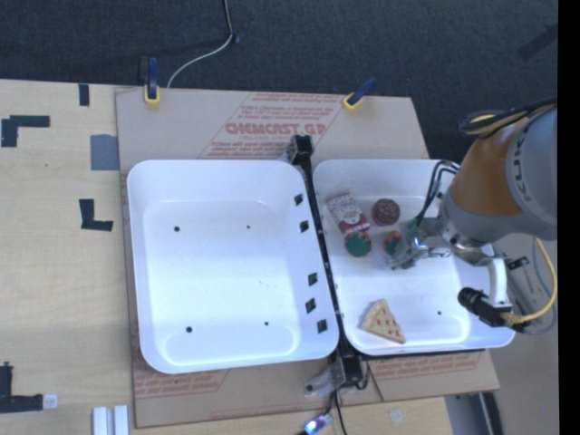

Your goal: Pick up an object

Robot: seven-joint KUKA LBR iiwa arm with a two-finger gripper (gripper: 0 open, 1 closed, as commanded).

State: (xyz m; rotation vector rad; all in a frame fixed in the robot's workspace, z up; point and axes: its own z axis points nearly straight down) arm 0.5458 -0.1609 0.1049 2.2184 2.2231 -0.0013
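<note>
Right white shallow plastic bin (453, 332): hand (405, 252) is hovering low beside small red-green toy (393, 242); opening cannot tell. Risk: fingers are nudging toy aside, closing on nothing.

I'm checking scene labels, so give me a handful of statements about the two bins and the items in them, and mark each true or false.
1. The waffle-patterned wedge lies in the right bin. True.
2. The round dark-red piece sits in the left bin. False: it lies in the right bin, near its far side.
3. The tool is low over the right bin, beside a small red and green item. True.
4. The green item rests on the wedge. False: it lies apart from it, by the red and white packet.
</note>
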